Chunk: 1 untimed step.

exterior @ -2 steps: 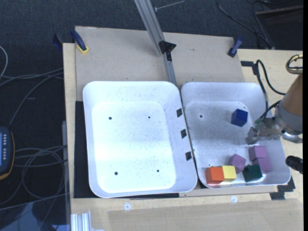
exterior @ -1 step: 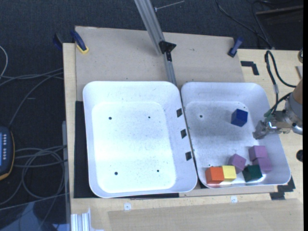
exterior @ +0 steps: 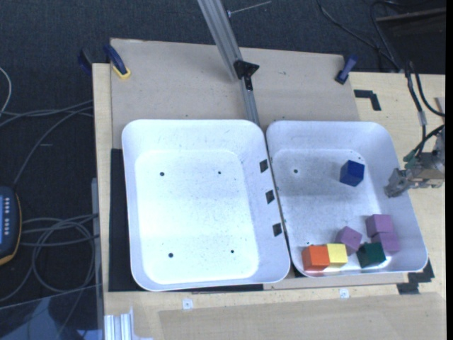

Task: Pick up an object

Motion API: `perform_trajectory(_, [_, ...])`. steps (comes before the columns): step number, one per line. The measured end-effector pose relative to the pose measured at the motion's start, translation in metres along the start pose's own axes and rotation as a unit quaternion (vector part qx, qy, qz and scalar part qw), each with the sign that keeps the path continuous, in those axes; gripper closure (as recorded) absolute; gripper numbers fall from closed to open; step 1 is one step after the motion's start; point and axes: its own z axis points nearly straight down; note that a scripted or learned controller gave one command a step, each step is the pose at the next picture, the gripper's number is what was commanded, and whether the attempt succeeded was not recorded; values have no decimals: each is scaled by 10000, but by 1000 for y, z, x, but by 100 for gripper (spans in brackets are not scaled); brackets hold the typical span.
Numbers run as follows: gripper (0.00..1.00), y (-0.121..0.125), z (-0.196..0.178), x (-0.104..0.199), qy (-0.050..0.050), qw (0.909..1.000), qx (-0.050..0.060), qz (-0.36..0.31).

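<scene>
The left bin (exterior: pixel 141 154) presented bare floor and played no part. In the right bin (exterior: pixel 311 137), a blue cube (exterior: pixel 352 173) stood alone toward the far side, well apart from a cluster packed in the near corner: an orange block (exterior: pixel 316 256) touching a yellow block (exterior: pixel 337 254), a green block (exterior: pixel 370 255) just beside it, and three purple blocks (exterior: pixel 380 224) close around.

The gripper (exterior: pixel 400 183) sat at the bin's right rim, right of the blue cube and holding nothing; whether its fingers were spread or closed could not be told.

Risks, as judged: a descent from that position could strike the rim. A grasp in the cluster would likely wedge a finger against a neighbour or shove blocks into the wall. The isolated cube appeared the safer target, though it might slide on the smooth floor.
</scene>
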Motion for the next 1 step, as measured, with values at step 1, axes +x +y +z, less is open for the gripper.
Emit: perform_trajectory(1, [100,2,-54,-1,0,10000,-5,-6])
